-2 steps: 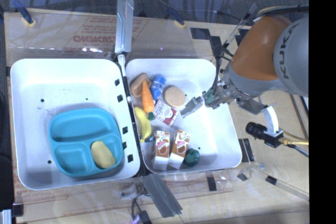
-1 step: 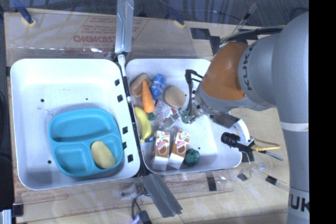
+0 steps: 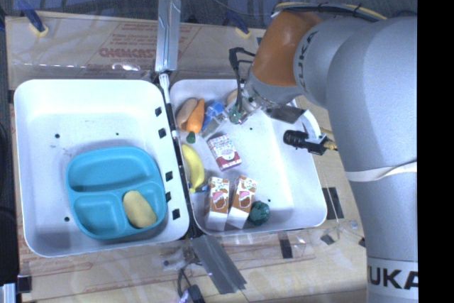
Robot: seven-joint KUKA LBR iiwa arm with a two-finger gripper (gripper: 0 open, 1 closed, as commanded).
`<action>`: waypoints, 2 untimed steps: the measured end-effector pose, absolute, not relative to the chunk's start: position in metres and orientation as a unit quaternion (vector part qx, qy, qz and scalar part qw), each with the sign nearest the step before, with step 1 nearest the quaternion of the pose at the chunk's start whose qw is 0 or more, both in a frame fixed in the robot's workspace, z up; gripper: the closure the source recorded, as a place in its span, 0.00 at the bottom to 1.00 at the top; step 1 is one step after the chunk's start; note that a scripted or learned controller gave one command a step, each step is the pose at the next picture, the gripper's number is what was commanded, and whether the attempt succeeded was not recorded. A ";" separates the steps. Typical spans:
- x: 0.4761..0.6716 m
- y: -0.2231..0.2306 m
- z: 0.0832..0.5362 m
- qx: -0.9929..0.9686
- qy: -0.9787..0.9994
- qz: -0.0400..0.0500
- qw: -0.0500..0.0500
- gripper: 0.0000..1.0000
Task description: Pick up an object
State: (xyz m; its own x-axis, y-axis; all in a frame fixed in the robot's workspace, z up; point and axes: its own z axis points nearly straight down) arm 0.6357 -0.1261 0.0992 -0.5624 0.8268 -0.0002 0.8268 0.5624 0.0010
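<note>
Jaws of the gripper (image 3: 237, 112) can't be read from above, low at the right bin's (image 3: 301, 188) twelve o'clock beside the carrot (image 3: 194, 115), so nothing looks lifted yet.

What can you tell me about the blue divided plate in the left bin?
The blue divided plastic plate is a rounded rectangle with three compartments and raised rims. It lies flat on the floor of the left white bin, toward its near side, turned slightly. A yellow, potato-shaped object rests in its near right compartment; the other two compartments hold nothing.
</note>
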 end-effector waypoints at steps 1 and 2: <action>0.639 -0.100 0.132 0.367 0.930 0.000 0.002 0.00; 0.649 -0.026 0.196 0.349 0.937 0.002 0.003 0.00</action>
State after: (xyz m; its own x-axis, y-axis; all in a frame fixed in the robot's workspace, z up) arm 0.6486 -0.0255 0.1956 -0.7564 0.6541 -0.0045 0.6541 0.7564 0.0058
